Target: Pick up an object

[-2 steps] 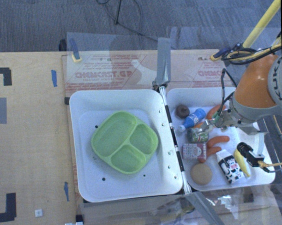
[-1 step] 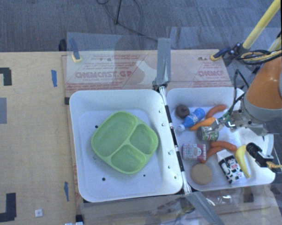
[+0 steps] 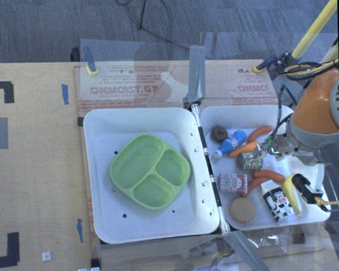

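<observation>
Left white bin (image 3: 97, 134) holds a green three-compartment plastic plate (image 3: 150, 170). Right white bin (image 3: 224, 114) holds the pickable objects: blue-labelled small bottle (image 3: 230, 143), round brown disc (image 3: 242, 210), yellow banana (image 3: 290, 193), pink carton (image 3: 233, 183). Gripper (image 3: 253, 156) sits low among them beside an orange carrot (image 3: 243, 148); grip state cannot be determined

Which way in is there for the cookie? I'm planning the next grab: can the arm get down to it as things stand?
Probably yes. The cookie lies flat near the right bin's front edge with nothing on top; the pink carton sits close behind it.
</observation>
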Controlling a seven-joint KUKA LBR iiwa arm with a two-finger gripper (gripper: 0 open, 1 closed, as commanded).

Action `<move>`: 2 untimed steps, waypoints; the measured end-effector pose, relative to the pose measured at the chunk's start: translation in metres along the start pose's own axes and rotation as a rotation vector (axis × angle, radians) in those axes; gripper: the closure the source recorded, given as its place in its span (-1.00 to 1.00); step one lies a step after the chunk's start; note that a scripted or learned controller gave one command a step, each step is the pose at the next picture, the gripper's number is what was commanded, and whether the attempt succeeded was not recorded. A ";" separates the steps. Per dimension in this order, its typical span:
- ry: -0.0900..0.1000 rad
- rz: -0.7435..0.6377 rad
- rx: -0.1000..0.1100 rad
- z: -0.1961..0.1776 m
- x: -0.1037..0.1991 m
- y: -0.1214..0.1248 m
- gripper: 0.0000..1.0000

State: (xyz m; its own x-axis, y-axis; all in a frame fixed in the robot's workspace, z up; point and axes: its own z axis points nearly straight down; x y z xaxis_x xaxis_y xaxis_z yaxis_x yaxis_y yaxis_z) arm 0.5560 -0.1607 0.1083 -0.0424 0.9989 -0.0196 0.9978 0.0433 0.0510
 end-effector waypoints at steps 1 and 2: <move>-0.003 0.042 -0.001 0.000 0.007 -0.008 -1.00; 0.000 0.018 0.003 0.001 0.008 -0.012 -1.00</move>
State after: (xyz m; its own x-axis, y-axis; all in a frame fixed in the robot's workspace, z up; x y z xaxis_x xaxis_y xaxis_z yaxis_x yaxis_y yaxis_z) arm 0.5434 -0.1533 0.1070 -0.0246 0.9995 -0.0190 0.9985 0.0255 0.0487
